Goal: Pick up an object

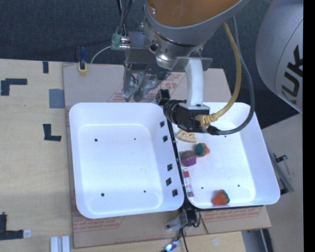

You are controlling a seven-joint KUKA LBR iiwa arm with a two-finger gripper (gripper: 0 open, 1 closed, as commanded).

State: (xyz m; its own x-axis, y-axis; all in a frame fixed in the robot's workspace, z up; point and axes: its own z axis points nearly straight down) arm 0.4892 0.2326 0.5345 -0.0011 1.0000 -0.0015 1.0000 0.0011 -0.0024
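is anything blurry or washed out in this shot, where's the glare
Camera view: the arm's orange band near the lens is soft and out of focus; the left bin floor is bright, nearly washed out; the hand looks blurred; small objects in the right bin stay fairly sharp.

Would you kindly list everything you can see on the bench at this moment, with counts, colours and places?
White bins: 2, side by side; left bin, right bin.
Purple object: 1, right bin, near the divider.
Green and orange object: 1, right bin, just right of the purple one.
Pale yellow object: 1, right bin, upper left part.
Orange-red object: 1, right bin, near front edge.
Thin red and white item: 1, right bin, along the divider.
Cardboard sheet: 1, brown, under the bins.
Yellow and blue clamp: 1, cardboard's far left corner.
Arm: 1, grey with orange band, above the bins.
Gripper: 1, beyond the left bin's far rim.
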